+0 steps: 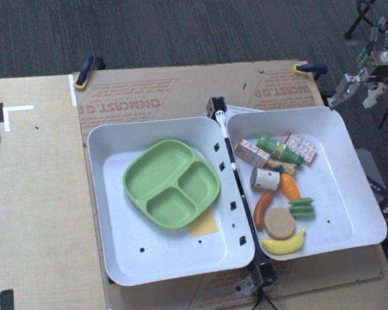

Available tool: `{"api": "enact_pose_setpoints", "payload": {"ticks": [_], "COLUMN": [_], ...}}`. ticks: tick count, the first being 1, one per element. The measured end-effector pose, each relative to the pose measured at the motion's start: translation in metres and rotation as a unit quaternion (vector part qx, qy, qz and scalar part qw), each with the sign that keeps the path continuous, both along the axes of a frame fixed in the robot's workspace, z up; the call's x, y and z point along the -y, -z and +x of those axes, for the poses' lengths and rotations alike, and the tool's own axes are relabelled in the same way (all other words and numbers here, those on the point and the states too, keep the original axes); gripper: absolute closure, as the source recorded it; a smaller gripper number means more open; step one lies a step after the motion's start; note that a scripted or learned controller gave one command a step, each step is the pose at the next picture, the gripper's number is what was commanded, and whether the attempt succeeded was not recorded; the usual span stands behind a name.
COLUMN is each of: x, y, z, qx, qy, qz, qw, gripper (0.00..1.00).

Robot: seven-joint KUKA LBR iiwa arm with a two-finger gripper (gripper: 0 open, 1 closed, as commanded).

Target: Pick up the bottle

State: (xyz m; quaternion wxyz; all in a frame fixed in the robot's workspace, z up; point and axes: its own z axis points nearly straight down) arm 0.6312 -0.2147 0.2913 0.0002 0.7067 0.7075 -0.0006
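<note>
Bottle, small dark-green plastic toy (pixel 279 148), lies on its side in the right shallow white bin (pixel 339 192), far half, nearer the divider than the outer wall. It sits in a tight cluster w/ other toy food. One red-and-white patterned box (pixel 251 153) touches it on the divider side, and a second red-and-white box (pixel 301 147) lies just beside it on the outer side. A white cylindrical can w/ dark label (pixel 265 178) is just in front of it, and an orange toy carrot (pixel 290 187) is next to the can.

Further toward the near wall:
- red-orange sausage (pixel 261 209)
- round tan disc, cookie-like (pixel 279 223), touching the sausage
- green bean pods (pixel 302 207) beside the disc
- yellow toy banana (pixel 284 244) at the near wall, approx. under the disc

The left shallow white bin (pixel 121 252) holds a light-green three-compartment plate (pixel 171 183), w/ a flat yellow square (pixel 205 225) partly tucked under its near edge.

Both bins rest on a brown cardboard sheet (pixel 148 97) atop the pale wooden surface (pixel 37 218). Blue-and-yellow clamps (pixel 87 71) pin the sheet's far corners.

The end effector (pixel 350 88) hangs at upper right, past the right bin's far outer corner, outside both bins and well apart from the bottle. It's small and cluttered against the dark floor, so can't tell if it's spread or pressed together. Nothing visible in it.
</note>
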Motion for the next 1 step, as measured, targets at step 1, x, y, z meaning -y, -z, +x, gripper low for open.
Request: {"api": "enact_pose_setpoints", "payload": {"ticks": [1], "x": [-0.0002], "y": [-0.0097], "z": [0.0005], "qx": [0.000], "qy": [-0.002], "qz": [-0.0008], "qw": [1.0000], "gripper": [1.00]}}
